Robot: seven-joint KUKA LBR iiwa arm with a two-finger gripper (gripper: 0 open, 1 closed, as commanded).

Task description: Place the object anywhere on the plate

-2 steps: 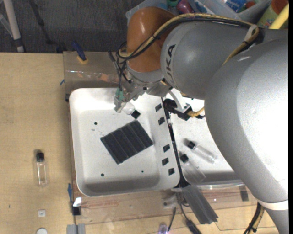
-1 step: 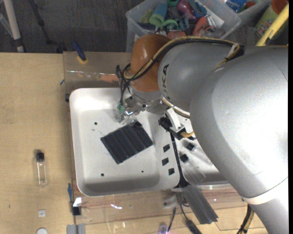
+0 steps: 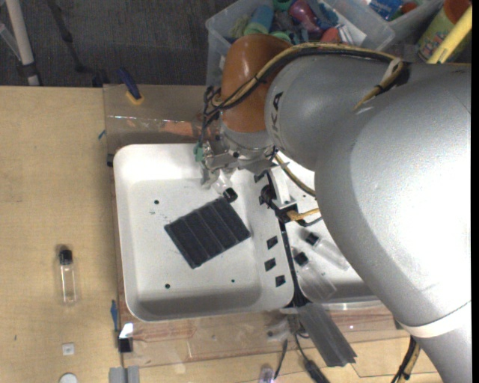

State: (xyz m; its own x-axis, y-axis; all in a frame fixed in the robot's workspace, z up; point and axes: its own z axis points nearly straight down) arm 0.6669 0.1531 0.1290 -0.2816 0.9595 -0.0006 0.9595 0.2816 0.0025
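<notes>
A dark ribbed rectangular plate lies flat and slightly turned in the middle of the left white bin. My gripper hangs over the bin's far right part, just above the plate's far corner. A small green thing shows at the gripper's left side; I cannot tell whether it is held. The orange wrist band and the grey arm cover most of the right of the view.
The right bin is mostly hidden under the arm. Black clips line the divide between the bins. A clear vial lies on the wooden bench at left. A tub of colourful items stands at the back.
</notes>
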